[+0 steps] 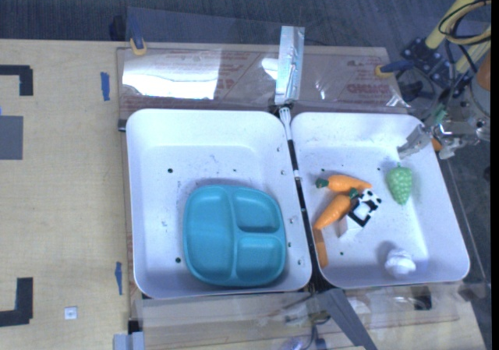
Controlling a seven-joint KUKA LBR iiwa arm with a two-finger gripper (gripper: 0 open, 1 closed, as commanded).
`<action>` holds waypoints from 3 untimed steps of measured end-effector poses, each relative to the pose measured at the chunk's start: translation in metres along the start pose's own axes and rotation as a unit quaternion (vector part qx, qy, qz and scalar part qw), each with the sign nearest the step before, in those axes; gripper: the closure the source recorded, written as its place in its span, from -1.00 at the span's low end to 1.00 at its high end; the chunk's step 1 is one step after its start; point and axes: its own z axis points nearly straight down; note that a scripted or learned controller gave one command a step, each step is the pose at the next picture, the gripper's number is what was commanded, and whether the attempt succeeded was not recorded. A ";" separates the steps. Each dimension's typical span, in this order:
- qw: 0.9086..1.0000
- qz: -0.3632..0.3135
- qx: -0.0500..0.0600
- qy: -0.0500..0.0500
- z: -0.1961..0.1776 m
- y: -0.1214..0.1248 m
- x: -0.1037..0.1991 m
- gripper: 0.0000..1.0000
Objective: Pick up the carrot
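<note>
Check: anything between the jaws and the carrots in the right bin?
Camera view: bare white bin floor between the gripper and the carrots. The green fruit sits just below that line.

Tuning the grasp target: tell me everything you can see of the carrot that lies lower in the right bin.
The lower carrot is orange, tapered and smooth, like plastic. It lies flat on the floor of the right bin, slanting from lower left to upper right, near the bin's left wall. Its upper end meets a second carrot and a black-and-white block; whether they touch I cannot tell. A thin orange piece lies just below it. The gripper sits apart, at the bin's upper right edge.
</note>
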 end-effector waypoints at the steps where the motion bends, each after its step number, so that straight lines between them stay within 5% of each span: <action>1: 0.999 -0.053 0.003 0.002 0.087 0.015 0.079 -1.00; 2: 0.995 -0.095 -0.003 0.000 0.106 -0.018 0.127 -1.00; 3: 0.994 -0.105 -0.003 -0.001 0.105 -0.064 0.126 -1.00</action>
